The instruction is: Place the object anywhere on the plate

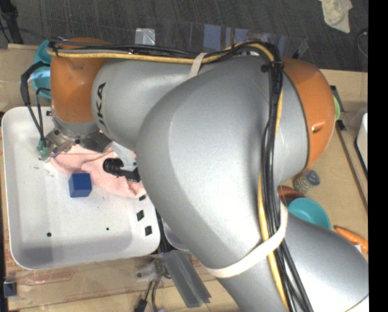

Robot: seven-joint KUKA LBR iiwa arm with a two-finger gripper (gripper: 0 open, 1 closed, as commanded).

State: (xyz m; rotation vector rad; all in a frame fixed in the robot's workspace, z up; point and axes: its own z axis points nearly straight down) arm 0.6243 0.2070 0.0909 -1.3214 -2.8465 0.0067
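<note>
A small blue cube [80, 184] lies in the left white bin [25, 239], touching the near edge of a crumpled pink cloth [106, 171]. My gripper [51, 147] hangs below the orange wrist band at the bin's far left, over the cloth's left end and just up-left of the cube. The wrist hides most of it. The big grey arm covers the right bin and whatever lies in it.
A teal bowl [309, 212] and an orange item [353, 236] peek out at the right, beside the arm. A teal object [44, 52] sits behind the left bin. A white rag [333, 8] lies on the floor beyond the bench.
</note>
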